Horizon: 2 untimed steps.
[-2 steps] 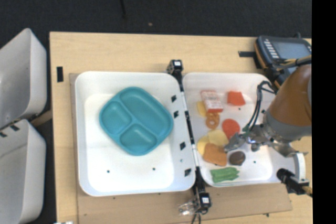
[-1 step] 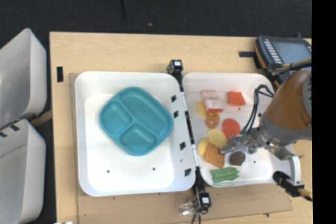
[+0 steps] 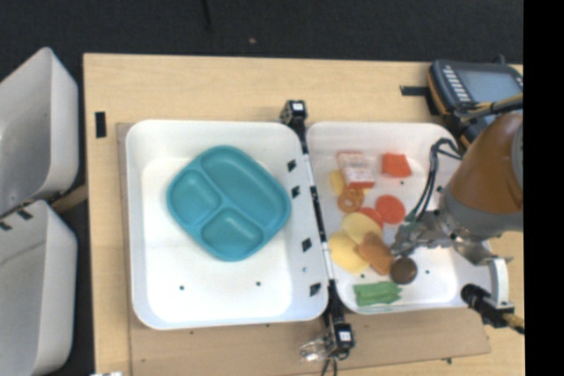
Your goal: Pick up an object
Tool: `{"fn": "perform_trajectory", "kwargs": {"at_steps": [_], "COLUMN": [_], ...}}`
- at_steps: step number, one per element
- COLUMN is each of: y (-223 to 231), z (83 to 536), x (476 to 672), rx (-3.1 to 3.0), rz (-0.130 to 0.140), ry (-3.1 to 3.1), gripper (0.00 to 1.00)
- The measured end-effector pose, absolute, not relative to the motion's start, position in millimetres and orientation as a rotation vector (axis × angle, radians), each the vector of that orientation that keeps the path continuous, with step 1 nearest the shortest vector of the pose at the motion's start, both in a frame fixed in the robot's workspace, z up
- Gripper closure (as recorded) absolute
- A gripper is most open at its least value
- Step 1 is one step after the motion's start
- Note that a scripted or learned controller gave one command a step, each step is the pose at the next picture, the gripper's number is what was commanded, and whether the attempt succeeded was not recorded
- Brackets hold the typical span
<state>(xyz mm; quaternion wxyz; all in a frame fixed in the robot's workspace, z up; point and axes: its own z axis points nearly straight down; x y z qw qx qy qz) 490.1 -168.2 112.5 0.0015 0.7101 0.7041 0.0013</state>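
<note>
1. Where the right bin (image 3: 438, 139) nears its bottom edge, small toy foods crowded together: brown ball (image 3: 404, 270), tan sausage-shaped piece (image 3: 376, 255) touching it on the left, yellow pieces (image 3: 349, 253) beside the divider, green block (image 3: 377, 293) along the bottom edge.
2. Farther up the same bin: red disc (image 3: 389, 210), orange ring (image 3: 350, 199), white and red packet (image 3: 355, 169), orange block (image 3: 396, 165) near the top edge.
3. Just above the brown ball, low over the pile: gripper (image 3: 411, 239), reaching in from the bin's right edge. Cannot tell whether spread or closed; nothing visibly caught in it.
4. Across the divider, in the left bin (image 3: 145, 277): teal compartment tray (image 3: 229, 202), lying flat at the middle.
5. At the tabletop (image 3: 203, 84) top right corner: black handheld device (image 3: 471, 88).
</note>
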Motion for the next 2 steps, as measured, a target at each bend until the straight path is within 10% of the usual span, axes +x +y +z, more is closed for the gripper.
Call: {"fn": "perform_trajectory", "kwargs": {"at_steps": [2], "y": [-175.3], "z": [208.9], "x": [483.4], "rx": [2.216], "rz": [0.002], "ry": [2.221], "gripper": [1.00]}}
